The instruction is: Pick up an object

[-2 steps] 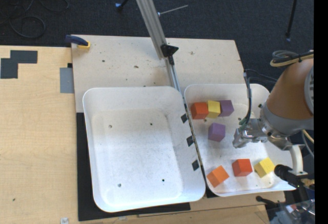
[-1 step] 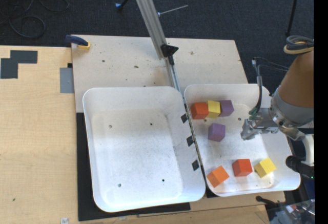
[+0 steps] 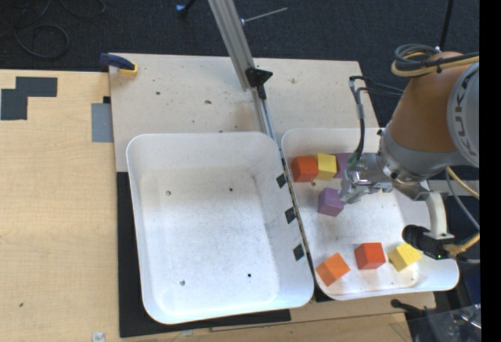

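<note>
Arm point(image 3: 434, 109) reaches in from the right, low over the right bin point(image 3: 438, 282). Gripper point(image 3: 354, 185) sits in the far-left part of that bin, just right of the purple cube point(image 3: 331, 202). Can't tell whether the claw is open or closed; the fingertips blur into the wrist hardware, and no block is visibly between them.

Blocks in the right bin:
- purple cube: centre-left of the bin, near side of the gripper, touching it or just beside it, can't tell which. Rotated so one corner points toward the near-left. A cube, so no real long axis.
- orange-red cube point(image 3: 304, 168): far-left corner area, close to the bin's left wall, faces roughly square to the wall.
- yellow cube point(image 3: 326, 165): touching the right side of the orange-red cube, same row.
- second purple block point(image 3: 343, 163): right of the yellow cube, partly hidden by the gripper; shape unclear.
- orange cube point(image 3: 333, 267): near-left of the bin, turned diamond-wise.
- red cube point(image 3: 369, 255): just right of the orange cube, small gap between them.
- yellow block point(image 3: 405, 256): right of the red cube, tilted, near the bin's near wall.

Left bin point(image 3: 149, 176) is white, flecked with dark specks. Slanted metal bar point(image 3: 229, 27) runs from the far side down toward the seam between the bins.
</note>
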Controlling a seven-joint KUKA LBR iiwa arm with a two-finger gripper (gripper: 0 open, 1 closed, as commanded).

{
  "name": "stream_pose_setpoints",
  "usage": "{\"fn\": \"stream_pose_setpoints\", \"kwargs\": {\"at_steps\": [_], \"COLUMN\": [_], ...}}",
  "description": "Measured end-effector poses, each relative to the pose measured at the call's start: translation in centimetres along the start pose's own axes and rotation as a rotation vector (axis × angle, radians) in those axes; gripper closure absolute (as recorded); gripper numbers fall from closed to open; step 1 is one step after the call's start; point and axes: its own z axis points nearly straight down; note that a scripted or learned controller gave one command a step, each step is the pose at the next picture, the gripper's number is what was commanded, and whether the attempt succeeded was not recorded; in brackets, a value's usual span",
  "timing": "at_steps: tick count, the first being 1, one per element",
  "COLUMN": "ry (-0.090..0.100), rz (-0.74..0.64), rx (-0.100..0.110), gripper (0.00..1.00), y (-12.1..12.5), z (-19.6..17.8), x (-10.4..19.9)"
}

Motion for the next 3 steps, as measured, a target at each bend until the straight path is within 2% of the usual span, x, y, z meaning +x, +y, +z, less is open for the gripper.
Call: {"fn": "stream_pose_setpoints", "kwargs": {"at_steps": [3], "ry": [-0.001], "rz": [0.001], "rx": [-0.001], "gripper": [1.0], "y": [6.3], "z": [-0.1], "x": [12.9]}}
